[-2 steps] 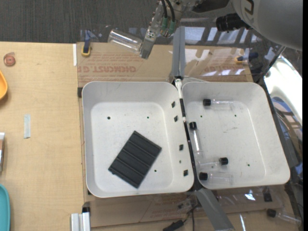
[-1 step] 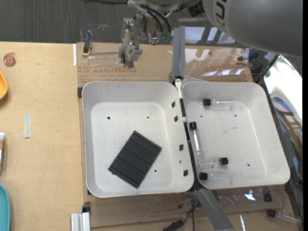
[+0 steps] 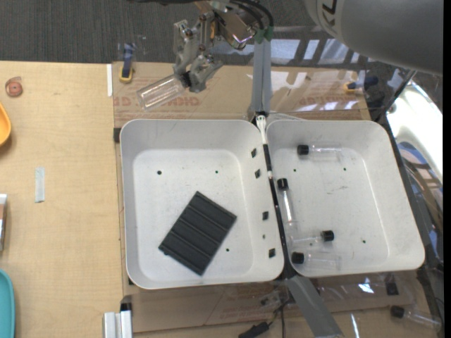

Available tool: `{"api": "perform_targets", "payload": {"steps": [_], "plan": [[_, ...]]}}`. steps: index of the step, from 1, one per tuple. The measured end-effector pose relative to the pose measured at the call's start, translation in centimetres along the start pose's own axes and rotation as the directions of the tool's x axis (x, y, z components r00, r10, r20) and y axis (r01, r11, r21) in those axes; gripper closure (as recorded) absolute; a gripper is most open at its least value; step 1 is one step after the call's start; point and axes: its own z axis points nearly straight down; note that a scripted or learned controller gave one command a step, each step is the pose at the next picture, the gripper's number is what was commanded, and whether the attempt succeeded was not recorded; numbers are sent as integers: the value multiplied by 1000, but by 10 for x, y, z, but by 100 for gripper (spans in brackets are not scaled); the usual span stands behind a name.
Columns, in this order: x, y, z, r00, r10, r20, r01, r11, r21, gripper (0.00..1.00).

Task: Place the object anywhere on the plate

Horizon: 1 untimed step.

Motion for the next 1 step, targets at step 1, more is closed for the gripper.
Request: {"api": "perform_targets", "payload": {"steps": [1], "plan": [[5, 4, -27, 659, -752, 1, 752, 659, -2, 100]]}}
